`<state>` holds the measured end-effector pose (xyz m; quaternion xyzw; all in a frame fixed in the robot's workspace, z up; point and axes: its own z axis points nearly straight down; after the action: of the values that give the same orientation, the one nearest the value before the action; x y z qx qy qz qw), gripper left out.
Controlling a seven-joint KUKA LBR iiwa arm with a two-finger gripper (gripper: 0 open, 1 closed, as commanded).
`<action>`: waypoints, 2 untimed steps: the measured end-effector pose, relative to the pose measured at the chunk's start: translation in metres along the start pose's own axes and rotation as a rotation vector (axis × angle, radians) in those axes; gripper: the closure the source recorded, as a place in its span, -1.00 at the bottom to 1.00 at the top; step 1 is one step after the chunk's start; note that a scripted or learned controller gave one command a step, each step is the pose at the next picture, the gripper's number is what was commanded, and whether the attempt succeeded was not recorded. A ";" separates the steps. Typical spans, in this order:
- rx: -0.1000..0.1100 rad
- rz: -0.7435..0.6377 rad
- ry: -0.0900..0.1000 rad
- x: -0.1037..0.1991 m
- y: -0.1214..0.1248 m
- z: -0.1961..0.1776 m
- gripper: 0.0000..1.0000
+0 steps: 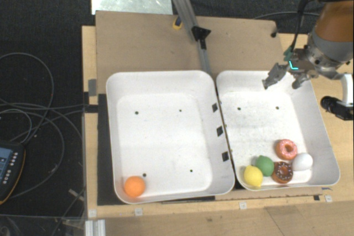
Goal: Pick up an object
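My gripper (286, 79) hangs over the back edge of the right bin (260, 113), fingers spread apart and open, with nothing between them. Far below it, in that bin's front right corner, lie a pink frosted donut (286, 148), a chocolate donut (282, 172), a white egg-like ball (302, 162), a green ball (265, 164) and a yellow lemon (253, 176). An orange ball (134, 186) rests alone in the front left corner of the left bin (160, 119).
A grey slanted pole (182, 3) with a black clamp rises behind the bins. The brown bench board (144, 41) surrounds the bins. Cables lie on the dark floor at the left.
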<state>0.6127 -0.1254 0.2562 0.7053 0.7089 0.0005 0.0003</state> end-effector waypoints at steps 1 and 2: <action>0.004 -0.002 0.000 0.008 0.005 0.047 -1.00; 0.005 0.005 0.000 0.000 0.007 0.105 -1.00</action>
<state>0.6202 -0.1252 0.1508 0.7070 0.7073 -0.0013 -0.0015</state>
